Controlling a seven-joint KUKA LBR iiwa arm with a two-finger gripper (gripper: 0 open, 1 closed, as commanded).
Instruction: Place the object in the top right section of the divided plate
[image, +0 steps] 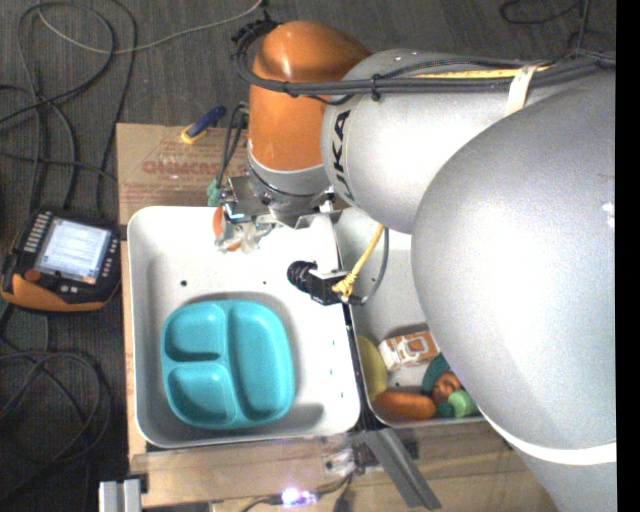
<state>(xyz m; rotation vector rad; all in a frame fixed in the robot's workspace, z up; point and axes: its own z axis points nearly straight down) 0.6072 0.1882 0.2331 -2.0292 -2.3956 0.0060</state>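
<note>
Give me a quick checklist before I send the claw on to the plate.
1. Plate lies flat in the left bin: ok.
2. Nothing lies on the plate: ok.
3. Claw is above the plate: not ok; it hangs near the bin's far wall.
4. Object secured in the claw: cannot tell; an orange patch shows at its tip, but the grip is unclear.
5. Bin floor between claw and plate is free of obstacles: ok.
</note>
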